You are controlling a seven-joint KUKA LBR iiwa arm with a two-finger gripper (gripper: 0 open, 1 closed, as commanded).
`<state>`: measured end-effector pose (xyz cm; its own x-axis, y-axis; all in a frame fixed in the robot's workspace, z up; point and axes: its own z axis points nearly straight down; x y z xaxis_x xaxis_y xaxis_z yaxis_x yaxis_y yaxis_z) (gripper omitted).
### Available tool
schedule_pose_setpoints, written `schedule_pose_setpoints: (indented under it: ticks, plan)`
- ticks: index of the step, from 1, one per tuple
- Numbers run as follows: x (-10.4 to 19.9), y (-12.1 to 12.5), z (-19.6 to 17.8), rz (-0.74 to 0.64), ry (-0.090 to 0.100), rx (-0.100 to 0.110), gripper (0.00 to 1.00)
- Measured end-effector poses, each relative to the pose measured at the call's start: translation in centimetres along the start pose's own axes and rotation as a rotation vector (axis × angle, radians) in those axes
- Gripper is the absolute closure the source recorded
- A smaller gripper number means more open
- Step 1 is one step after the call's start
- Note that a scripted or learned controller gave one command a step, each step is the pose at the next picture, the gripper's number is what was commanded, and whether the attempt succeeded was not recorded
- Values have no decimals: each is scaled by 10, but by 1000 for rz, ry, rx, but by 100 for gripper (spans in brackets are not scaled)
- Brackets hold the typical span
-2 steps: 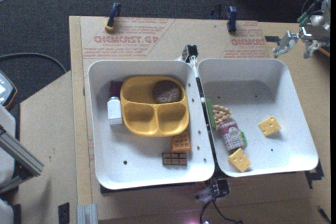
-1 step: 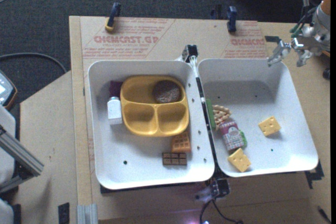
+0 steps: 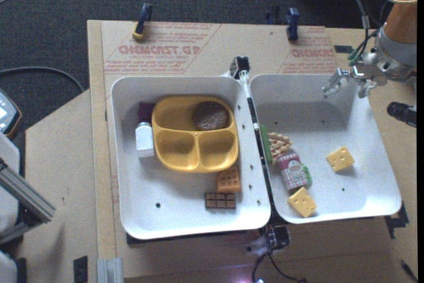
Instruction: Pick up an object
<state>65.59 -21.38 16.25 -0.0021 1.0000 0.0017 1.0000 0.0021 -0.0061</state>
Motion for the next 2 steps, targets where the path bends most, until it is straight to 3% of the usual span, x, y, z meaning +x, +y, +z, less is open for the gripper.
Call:
schedule_pose_setpoints:
  ticks: [2]
  plan:
    - [-2, -1, 78, -3, 8, -4, 0]
